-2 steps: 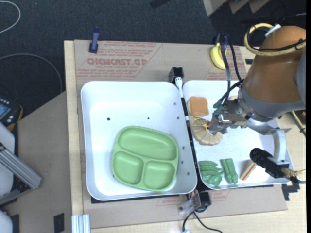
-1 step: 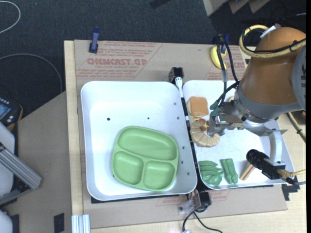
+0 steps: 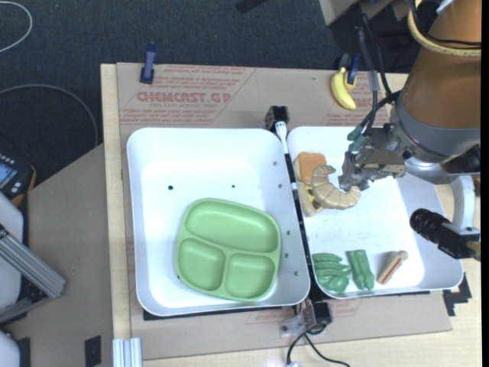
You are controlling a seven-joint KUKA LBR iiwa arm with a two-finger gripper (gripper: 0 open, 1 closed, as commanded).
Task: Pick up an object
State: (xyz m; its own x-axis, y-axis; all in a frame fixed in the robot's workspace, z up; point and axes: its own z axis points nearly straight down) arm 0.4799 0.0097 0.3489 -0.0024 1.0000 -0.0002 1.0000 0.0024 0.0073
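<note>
Dark blue-grey carpet floor (image 3: 69,37) around a cardboard-topped bench (image 3: 191,90). Thin cable (image 3: 23,90) looped across the carpet, upper left. Aluminium frame rail (image 3: 27,262) at lower left.

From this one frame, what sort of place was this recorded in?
Probably a robotics lab bench, not a kitchen: two white bins clamped on a board, toy food such as a croissant and hot dog, loose cables on dark carpet.

Gripper (image 3: 359,176) tips hidden behind croissant (image 3: 330,193); arm (image 3: 443,67) cut off top-right.
</note>
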